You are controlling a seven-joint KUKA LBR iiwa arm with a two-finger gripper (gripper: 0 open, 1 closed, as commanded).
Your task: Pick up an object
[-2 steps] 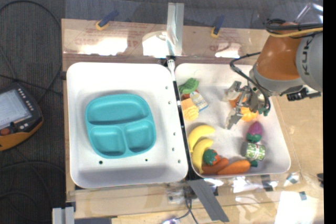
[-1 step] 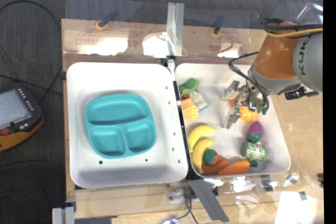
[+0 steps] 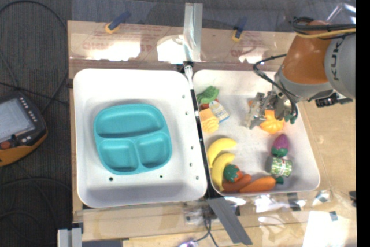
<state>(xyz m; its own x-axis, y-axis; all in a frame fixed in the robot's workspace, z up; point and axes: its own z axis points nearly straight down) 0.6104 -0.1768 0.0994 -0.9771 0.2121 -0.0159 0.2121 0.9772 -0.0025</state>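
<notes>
While end effector [image 3: 267, 108] hangs in right bin [image 3: 309, 153], grip state unclear, yellow-orange toy [image 3: 272, 122] touches fingertips

I see a teal tray [image 3: 133, 137] in my white left bin [image 3: 87, 124], yellow bananas [image 3: 219, 156], an orange carrot [image 3: 257, 184] and a purple eggplant [image 3: 280, 143].

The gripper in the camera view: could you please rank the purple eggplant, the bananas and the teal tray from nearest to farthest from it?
Measured from the gripper, in the right bin:
1. Purple eggplant, just below the gripper, same bin.
2. Bananas, lower left in the right bin, near the divider.
3. Teal tray, in the left bin, far across the divider.
</notes>
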